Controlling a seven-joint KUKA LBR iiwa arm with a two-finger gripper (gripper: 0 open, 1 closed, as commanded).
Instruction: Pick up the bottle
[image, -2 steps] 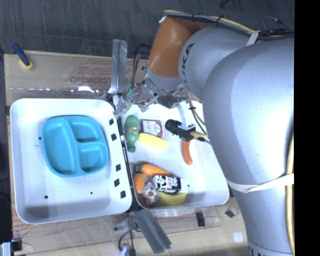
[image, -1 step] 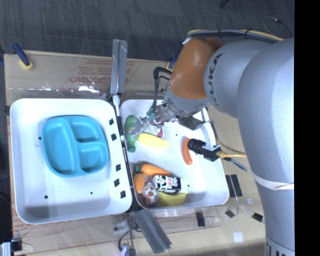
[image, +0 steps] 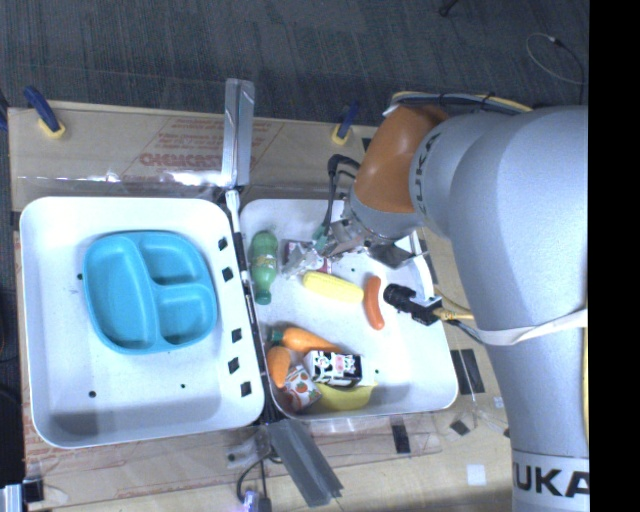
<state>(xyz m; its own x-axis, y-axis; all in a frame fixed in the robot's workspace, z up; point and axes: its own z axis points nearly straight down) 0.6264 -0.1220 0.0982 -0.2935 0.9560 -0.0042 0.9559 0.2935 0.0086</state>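
Bottle (image: 263, 265) in right bin (image: 420, 398)

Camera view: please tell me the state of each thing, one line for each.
Green bottle: lying on its side at the left wall of the right bin, not held.
Gripper: low in the right bin, beside the bottle.
Corn: lying flat.
Sausage: lying flat.
Carrot: lying flat.
Blue tray: flat in the left bin.

You're looking at a bulky grey KUKA arm (image: 510, 220) — an orange band (image: 392, 160) caps its wrist, with black cables (image: 338, 190) beside that band — white lettering low down.
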